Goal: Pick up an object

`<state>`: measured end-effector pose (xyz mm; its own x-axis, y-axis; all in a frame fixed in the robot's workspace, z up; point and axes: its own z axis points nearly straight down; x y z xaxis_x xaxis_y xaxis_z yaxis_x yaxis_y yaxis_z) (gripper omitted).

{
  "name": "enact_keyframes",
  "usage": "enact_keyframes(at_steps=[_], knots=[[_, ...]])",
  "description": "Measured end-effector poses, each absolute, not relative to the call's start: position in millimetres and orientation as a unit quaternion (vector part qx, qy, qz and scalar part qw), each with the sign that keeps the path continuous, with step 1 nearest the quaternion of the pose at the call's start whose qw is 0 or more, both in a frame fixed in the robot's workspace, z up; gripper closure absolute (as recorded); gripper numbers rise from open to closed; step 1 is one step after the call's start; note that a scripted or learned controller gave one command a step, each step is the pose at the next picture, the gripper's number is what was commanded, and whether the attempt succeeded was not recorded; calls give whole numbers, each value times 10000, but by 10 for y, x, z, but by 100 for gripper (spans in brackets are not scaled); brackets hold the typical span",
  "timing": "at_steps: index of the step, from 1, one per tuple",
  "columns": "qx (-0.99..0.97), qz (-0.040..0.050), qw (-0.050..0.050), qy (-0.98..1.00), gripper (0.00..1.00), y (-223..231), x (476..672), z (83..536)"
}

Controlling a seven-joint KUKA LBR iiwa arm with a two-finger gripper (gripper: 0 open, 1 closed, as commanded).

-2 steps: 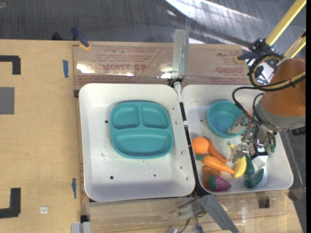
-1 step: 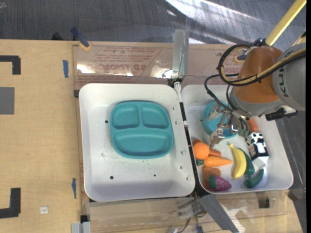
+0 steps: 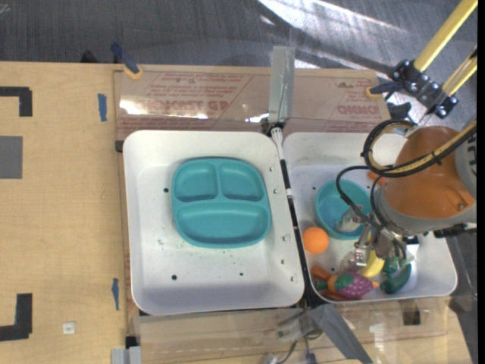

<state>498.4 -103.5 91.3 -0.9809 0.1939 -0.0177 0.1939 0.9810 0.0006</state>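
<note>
My gripper (image 3: 373,250) hangs low in the right bin (image 3: 436,275), under the arm's orange band. It is right above a cluster of small toys near the bin's front wall. A yellow piece (image 3: 372,265) lies directly at its tip, and whether it is held is unclear. A purple and pink toy (image 3: 350,284) lies just in front, with a green toy (image 3: 396,276) to the right and a red-orange piece (image 3: 320,274) to the left. An orange ball (image 3: 316,240) rests left of the gripper. A teal bowl (image 3: 335,207) sits behind it, partly covered by the arm and cables.
The left bin (image 3: 144,226) holds a teal divided plate (image 3: 220,202) at its middle. A ridge where the two bins meet (image 3: 290,218) runs left of the ball. Black cables (image 3: 371,169) loop above the bowl. The wooden bench (image 3: 53,203) extends to the left.
</note>
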Motion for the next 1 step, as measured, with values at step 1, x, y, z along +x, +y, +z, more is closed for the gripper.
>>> enact_keyframes(at_steps=[1], knots=[[1552, -6, 97, 9878, 0, -1506, 6035, 916]])
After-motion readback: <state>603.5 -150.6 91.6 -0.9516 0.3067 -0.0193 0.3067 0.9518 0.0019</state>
